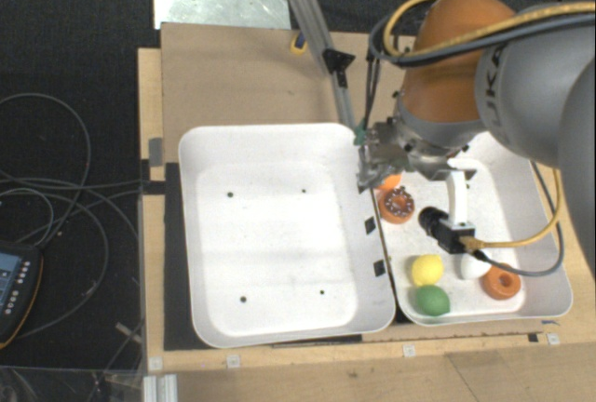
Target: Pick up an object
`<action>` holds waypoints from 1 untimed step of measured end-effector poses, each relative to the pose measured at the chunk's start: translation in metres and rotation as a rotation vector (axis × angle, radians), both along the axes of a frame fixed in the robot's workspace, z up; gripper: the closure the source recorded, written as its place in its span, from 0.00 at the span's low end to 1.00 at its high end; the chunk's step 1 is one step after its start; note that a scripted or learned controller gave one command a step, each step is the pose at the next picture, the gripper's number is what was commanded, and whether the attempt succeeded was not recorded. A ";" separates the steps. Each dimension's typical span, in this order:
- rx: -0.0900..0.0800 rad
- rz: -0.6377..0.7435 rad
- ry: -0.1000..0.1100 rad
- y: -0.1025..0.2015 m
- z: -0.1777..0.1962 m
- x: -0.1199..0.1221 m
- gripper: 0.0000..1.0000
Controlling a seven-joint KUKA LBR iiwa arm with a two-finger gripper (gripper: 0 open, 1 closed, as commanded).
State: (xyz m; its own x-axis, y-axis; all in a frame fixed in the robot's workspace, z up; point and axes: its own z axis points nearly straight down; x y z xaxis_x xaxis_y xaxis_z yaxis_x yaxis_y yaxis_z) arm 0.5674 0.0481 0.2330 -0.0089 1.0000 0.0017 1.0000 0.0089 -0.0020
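Two shallow white plastic bins are sitting side by side on the brown wooden bench (242, 74): the left bin (205, 298) at frame centre, the right bin (545, 293) toward the lower right. In the right bin, a round yellow ball (427, 269) is lying just above a round green ball (431, 301), an orange ring-shaped piece (503, 285) is lying to their right, and a brown sprinkled doughnut-shaped toy (399, 204) is lying above them near the dividing wall.

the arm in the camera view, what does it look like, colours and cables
The arm is a thick, rounded grey body with a glossy orange band above the wrist. A yellow cable and black cables loop over the band, and another yellow cable runs down its right side toward the white bin.
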 end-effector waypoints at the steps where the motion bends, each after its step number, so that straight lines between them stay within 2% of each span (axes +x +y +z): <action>1: 0.000 0.000 0.000 0.030 0.005 -0.043 1.00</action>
